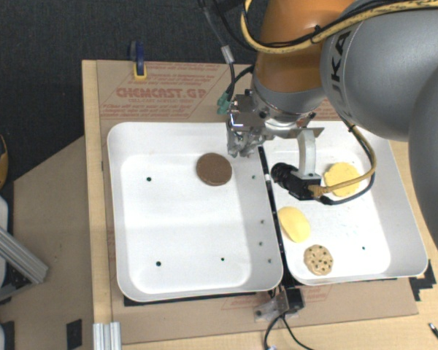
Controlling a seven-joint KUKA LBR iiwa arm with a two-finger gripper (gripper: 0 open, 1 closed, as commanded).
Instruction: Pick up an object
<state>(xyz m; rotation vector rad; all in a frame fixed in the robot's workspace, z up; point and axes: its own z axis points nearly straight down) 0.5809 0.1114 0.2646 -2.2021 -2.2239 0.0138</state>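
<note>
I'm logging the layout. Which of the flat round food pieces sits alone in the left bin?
The brown disc. The two yellow pieces and the speckled cookie lie in the right bin.

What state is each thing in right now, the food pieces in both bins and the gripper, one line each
Brown round cookie: lying flat in the left bin, free of the gripper.
Yellow piece: lying in the right bin, near its far side.
Yellow oval piece: lying flat near the divider.
Chocolate chip cookie: lying flat at the near edge.
Gripper: above the left bin's far right corner, next to the brown cookie, holding nothing visible.
</note>
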